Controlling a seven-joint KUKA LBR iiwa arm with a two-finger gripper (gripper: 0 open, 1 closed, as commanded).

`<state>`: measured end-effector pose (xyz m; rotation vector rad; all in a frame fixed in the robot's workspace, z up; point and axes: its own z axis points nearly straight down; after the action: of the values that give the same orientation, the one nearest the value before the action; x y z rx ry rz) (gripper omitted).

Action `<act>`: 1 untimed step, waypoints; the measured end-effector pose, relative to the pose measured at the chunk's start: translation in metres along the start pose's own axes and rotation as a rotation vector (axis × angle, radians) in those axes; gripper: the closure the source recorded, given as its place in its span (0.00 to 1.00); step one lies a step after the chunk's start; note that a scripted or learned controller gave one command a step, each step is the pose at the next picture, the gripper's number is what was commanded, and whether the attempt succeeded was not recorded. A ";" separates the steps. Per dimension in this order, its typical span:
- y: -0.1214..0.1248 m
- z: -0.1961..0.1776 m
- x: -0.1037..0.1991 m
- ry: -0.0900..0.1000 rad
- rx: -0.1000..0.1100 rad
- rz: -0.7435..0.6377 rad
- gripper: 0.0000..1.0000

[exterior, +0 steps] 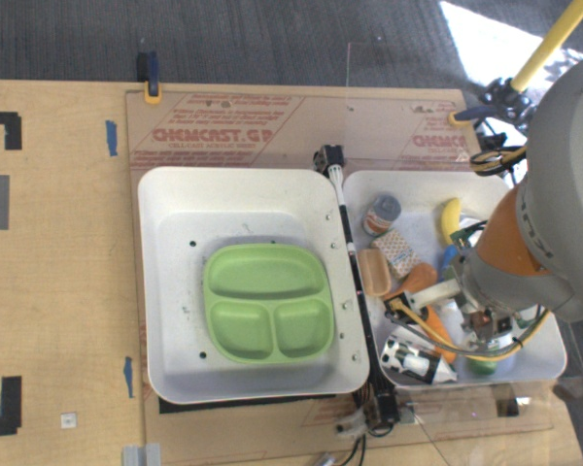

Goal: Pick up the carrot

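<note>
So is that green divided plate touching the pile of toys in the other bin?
Apart. In the camera view the green plate lies in the left bin, and the toys sit in the right bin, with both bins' walls between them.

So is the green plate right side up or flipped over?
Right side up. The green plate lies flat in the left bin, with its three hollow compartments facing up.

Right bin is packed: you've got a can at 11 o'clock, banana at 12, wooden block and carrot mid-left, black-white item at 7. The arm covers 3 to 5 o'clock. Left bin has open floor around the green tray.
</note>
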<state>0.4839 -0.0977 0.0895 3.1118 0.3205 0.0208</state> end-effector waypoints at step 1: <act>0.000 -0.010 -0.002 -0.010 0.005 -0.005 1.00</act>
<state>0.4813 -0.0980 0.0998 3.1151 0.3283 0.0047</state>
